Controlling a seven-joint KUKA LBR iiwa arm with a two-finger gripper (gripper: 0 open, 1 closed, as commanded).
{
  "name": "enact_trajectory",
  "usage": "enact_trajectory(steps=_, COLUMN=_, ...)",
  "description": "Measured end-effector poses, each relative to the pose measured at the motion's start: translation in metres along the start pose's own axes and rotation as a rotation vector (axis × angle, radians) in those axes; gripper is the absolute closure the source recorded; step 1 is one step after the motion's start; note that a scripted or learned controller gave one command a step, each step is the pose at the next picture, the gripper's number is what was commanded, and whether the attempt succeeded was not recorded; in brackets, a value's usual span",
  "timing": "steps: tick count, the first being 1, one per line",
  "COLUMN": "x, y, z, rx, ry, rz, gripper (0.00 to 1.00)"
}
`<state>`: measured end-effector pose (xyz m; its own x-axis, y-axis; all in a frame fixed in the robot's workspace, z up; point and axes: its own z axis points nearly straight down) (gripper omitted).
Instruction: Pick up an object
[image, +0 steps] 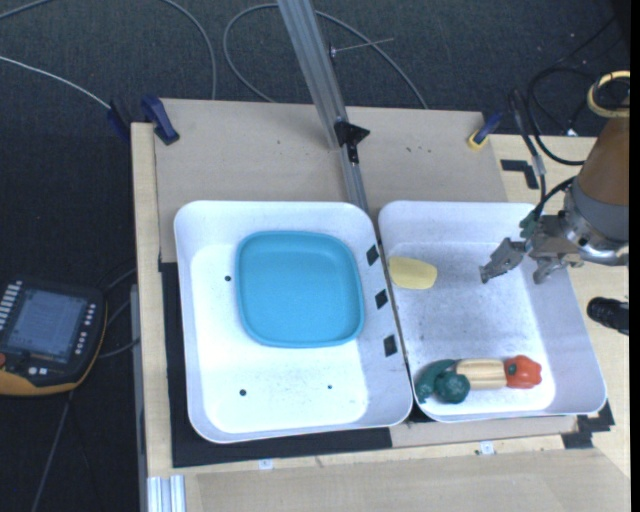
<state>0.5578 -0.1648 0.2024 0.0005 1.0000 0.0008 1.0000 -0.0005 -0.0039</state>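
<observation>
At the near rim of the right bin (590, 385) lies a row of three small things touching end to end: a dark green lump (443, 383), a tan wooden piece (481, 374) and a red piece (523, 372). The row's long axis runs left to right, along the bin's near wall. Farther back, close to the bin's left wall, a yellow object (412, 272) lies alone on bare floor, its longer side also roughly left to right.

In the left bin (200, 300) sits a shallow blue tray (300, 288).

The gripper (527, 259) hangs over the far right part of the right bin, its fingers (497, 264) spread apart with nothing between them. The yellow object lies to the left of the fingers at about the same depth, well apart; the row lies toward the near edge, almost straight below them in the view. The yellow one seems the easier target, since it stands free of walls and neighbours.

Beyond the bins the worktop (250, 150) carries a metal rail (320, 70) slanting away.
</observation>
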Motion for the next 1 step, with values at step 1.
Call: enact_trajectory(steps=1, x=0.0035, y=-0.0068, z=0.0450, rx=0.000, ry=0.000, rz=-0.001, gripper=0.00)
